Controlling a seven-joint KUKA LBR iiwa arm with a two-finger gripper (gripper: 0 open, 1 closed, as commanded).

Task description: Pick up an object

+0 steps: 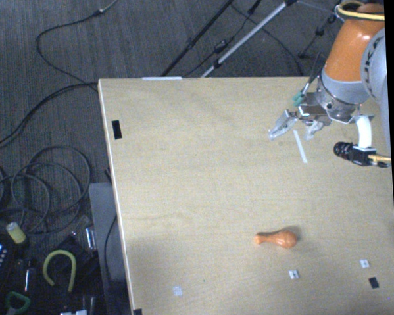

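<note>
An orange gourd-shaped object [277,239] lies on its side on the tan bench top [198,180], toward the front right. My gripper [296,130] hangs at the back right, well behind the orange object and apart from it. Its two metal fingers [279,127] are spread open with nothing between them. A thin white stick [300,147] lies on the bench just under the gripper. The orange band of the arm [356,46] rises above the wrist.
Small square markers [293,273] dot the front right of the bench, and a black tag [116,129] sits near its left edge. Cables and tools [47,188] cover the floor on the left. Stand legs [256,25] cross the floor behind the bench.
</note>
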